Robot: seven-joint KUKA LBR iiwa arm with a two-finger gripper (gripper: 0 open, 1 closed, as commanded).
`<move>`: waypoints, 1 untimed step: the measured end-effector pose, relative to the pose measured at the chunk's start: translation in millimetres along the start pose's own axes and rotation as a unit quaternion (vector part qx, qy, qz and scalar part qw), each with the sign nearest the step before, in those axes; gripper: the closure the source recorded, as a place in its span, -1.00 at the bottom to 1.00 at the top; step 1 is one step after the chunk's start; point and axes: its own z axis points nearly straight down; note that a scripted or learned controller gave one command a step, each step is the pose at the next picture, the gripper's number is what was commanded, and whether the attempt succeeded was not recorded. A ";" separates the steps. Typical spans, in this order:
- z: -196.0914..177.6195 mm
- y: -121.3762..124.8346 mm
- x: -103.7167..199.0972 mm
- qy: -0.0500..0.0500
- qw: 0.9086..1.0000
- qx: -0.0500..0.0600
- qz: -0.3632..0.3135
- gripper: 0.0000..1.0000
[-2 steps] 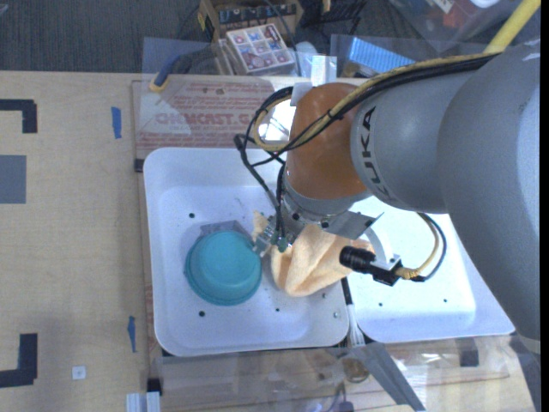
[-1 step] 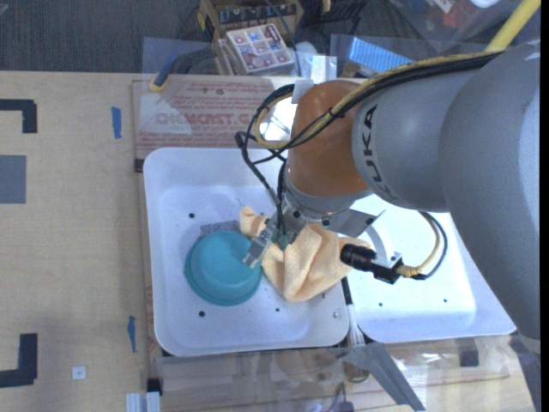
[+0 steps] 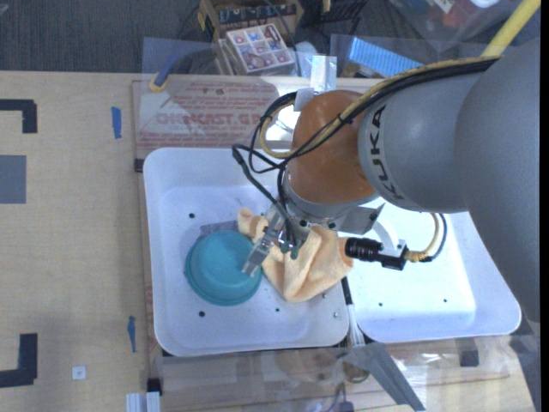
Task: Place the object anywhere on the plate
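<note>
A round blue plate (image 3: 219, 269) lies in the left white bin (image 3: 171, 196), towards its front. A crumpled yellow cloth (image 3: 309, 269) lies right beside the plate's right rim, and one corner (image 3: 249, 223) pokes out behind it. My gripper (image 3: 273, 250) is low over the cloth's left edge, at the plate's rim. It is open: one silver finger (image 3: 256, 257) reaches over the plate's right edge, the other (image 3: 290, 245) sits over the cloth. The orange-banded wrist hides the cloth's back part.
The right white bin (image 3: 446, 303) adjoins the left one, and the arm's big grey body covers most of it. A cardboard sheet (image 3: 206, 118) lies behind the left bin. Boxes and clutter stand beyond the bench's far edge.
</note>
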 end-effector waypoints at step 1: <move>-13.7 7.5 1.9 -0.002 1.000 -0.007 -0.003 1.00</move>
